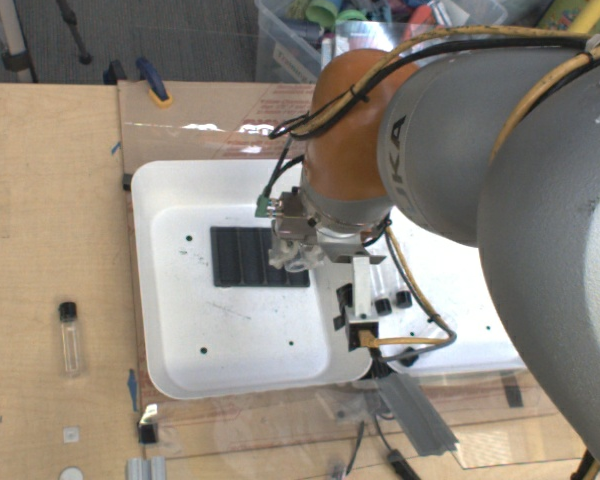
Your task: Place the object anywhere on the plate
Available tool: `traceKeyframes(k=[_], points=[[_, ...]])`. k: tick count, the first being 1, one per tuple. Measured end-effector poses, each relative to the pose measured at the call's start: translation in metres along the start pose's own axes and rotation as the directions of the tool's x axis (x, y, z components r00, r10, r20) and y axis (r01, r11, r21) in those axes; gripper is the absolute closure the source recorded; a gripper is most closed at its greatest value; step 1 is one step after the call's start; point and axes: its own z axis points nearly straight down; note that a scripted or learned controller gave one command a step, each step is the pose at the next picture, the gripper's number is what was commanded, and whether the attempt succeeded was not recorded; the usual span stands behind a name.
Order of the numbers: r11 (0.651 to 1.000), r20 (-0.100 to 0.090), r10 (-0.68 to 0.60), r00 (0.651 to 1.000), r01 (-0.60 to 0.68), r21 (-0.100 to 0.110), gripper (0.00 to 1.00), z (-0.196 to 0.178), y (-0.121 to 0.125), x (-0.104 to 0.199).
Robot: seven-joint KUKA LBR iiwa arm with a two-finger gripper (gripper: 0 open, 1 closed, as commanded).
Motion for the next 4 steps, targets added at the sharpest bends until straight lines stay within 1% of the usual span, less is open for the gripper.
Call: traceKeyframes(k=[1,2,3,4], points=[[0.919,0.001,0.394,0.919,-0.394,0.001,1.0,-0.009,-0.071,0.053],[0.691,-0.004,0.723,0.691,-0.723,-0.004,1.0,-0.022,-0.002,0.06],[0.774,0.001,0.633,0.774,-0.633,-0.001,1.0,-0.011,-0.001,0.068],[0.64,-0.001,0.769,0.64,-0.769,-0.001,1.0,0.015,-0.071,0.061]])
